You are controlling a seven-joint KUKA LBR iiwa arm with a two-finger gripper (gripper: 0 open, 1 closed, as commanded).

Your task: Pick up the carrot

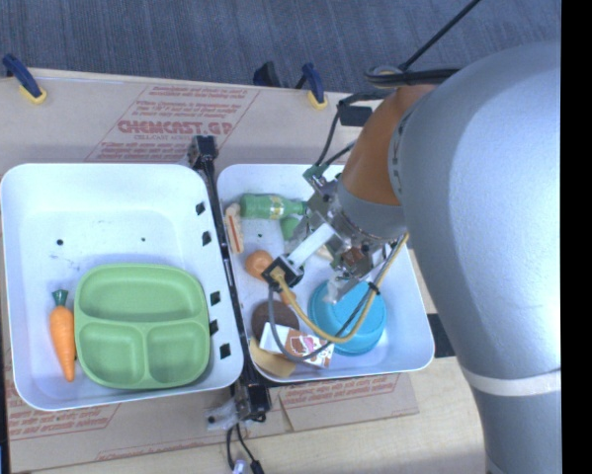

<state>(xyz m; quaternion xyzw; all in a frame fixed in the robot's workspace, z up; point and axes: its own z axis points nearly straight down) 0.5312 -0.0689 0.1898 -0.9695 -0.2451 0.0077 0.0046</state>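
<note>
Hovering over the right bin [268, 180], its grip state impossible to tell, the end effector [347, 267] is well apart from the carrot [63, 336], which lies ungrasped in the left bin [98, 215].

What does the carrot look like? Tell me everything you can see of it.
The carrot is small and orange, plastic by its look, with a short green top. It lies flat on the floor of the left bin, green end toward the view's top, pointed tip toward the bottom. It sits between the bin's left wall and the green divided plate, close against the plate's rim. Nothing lies on it.
</note>
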